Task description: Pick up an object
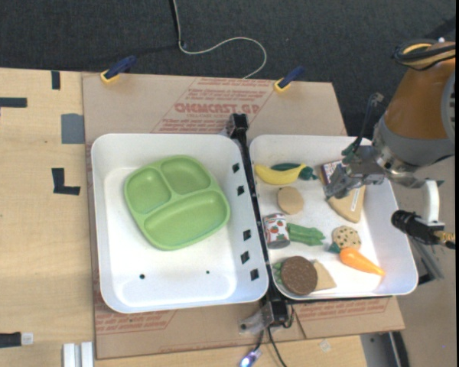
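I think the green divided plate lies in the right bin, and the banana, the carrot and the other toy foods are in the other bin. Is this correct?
Not quite. In the camera view the green divided plate lies in the left bin, not the right one. The rest holds: the banana, the carrot and the other toy foods are in the other bin, the right one.

A light wooden bench (30,228) carries black tape marks (61,182) and a brown cardboard sheet (206,105) held by two blue-and-yellow clamps (118,68). Behind lies dark carpet (76,14), crossed by a thin pale cable (214,48). Lighting is even.
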You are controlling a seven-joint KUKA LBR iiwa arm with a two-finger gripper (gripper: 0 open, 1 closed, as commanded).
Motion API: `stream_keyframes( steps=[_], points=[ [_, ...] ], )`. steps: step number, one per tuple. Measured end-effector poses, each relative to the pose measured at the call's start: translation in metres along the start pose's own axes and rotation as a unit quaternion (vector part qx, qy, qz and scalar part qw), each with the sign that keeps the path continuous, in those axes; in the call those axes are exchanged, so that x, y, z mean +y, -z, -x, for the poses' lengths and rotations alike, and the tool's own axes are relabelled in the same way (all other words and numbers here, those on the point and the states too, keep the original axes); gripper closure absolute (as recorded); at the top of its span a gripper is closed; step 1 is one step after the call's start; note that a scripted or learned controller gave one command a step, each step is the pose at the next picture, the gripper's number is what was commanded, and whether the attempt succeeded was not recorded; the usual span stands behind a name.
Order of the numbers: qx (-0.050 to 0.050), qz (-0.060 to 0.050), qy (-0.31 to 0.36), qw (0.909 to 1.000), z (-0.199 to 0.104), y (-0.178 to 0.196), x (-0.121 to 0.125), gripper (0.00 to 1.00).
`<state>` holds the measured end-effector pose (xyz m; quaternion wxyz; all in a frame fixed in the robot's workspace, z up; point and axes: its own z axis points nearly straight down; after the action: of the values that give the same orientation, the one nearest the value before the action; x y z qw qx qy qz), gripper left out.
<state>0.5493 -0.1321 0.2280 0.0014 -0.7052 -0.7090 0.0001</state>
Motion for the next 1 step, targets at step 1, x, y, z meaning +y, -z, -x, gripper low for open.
stream_keyframes(
  steps=[1],
  points=[
    [-0.001,0.001,0.0,1.0,-0.0736,0.0363,0.0068,1.0]
  ],
)
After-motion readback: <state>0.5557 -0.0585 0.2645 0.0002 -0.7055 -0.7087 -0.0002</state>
